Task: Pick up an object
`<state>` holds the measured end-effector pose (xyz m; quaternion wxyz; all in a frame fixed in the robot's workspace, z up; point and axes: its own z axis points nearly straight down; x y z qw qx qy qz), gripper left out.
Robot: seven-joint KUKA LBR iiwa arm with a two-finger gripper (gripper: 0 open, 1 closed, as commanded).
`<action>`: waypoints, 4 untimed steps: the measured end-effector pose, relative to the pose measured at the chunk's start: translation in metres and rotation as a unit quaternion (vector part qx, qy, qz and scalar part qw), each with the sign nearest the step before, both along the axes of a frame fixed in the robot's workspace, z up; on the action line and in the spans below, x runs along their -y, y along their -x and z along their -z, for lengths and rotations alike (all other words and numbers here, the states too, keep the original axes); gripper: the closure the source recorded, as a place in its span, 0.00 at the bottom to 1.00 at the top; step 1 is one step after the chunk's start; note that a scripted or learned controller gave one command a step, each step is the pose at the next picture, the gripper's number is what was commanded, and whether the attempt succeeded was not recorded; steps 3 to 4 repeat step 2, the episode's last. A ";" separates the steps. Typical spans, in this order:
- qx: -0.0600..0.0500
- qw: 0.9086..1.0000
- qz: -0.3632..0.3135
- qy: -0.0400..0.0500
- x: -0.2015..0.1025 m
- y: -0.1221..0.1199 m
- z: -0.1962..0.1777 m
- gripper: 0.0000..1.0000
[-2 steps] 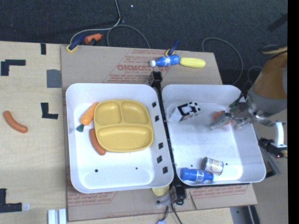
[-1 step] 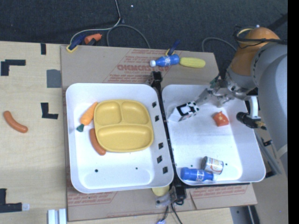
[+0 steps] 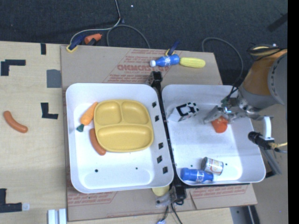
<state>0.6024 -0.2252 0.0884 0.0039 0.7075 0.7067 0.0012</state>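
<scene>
Since the gripper [image 3: 218,117] sits in the right bin [image 3: 243,146] upon the orange object [image 3: 219,125], I would close slowly (its opening I cannot tell). I would lift straight, well apart from the blue bottle [image 3: 196,175].

Two white bins [image 3: 112,183] sit on tan cardboard [image 3: 135,62] printed with red lettering. In the left bin lies a yellow divided plate [image 3: 124,125]; at its nine o'clock an orange carrot [image 3: 87,114] has a dark green tip, and at its seven o'clock lies a red-orange sausage [image 3: 97,143]. The right bin holds a white card with a black pattern [image 3: 188,110] at ten o'clock, an orange-red object [image 3: 219,125] near centre, and a blue bottle [image 3: 196,175] beside a silver-and-red can [image 3: 213,165] at six o'clock. The arm [image 3: 268,80] is grey with an orange band. A blue-and-yellow toy [image 3: 180,61] lies on the cardboard at twelve o'clock. The light wooden bench [image 3: 28,92] carries black marks and another red-orange sausage [image 3: 15,122].
</scene>
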 end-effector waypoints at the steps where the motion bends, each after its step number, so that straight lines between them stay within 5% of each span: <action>1: 0.001 1.000 -0.001 0.002 0.000 -0.002 -0.010 1.00; 2: -0.004 1.000 -0.005 -0.003 -0.092 0.004 -0.038 1.00; 4: -0.004 1.000 -0.005 -0.003 -0.092 0.004 -0.038 1.00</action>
